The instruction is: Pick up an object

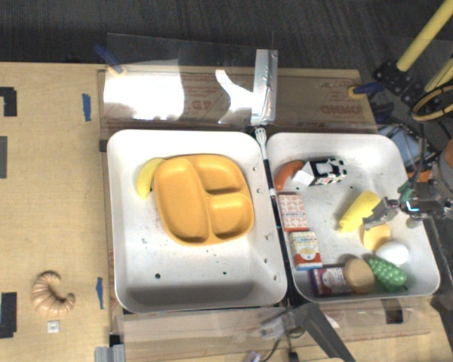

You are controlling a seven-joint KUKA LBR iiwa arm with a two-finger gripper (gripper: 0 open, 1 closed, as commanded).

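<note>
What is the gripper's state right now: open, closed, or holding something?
Gripper: over the right bin, beside the yellow block; open or closed cannot be told, and nothing is seen held.

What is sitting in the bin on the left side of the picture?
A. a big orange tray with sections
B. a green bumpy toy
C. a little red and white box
A: the orange divided tray lies in the left bin, partly covering something yellow.
</note>
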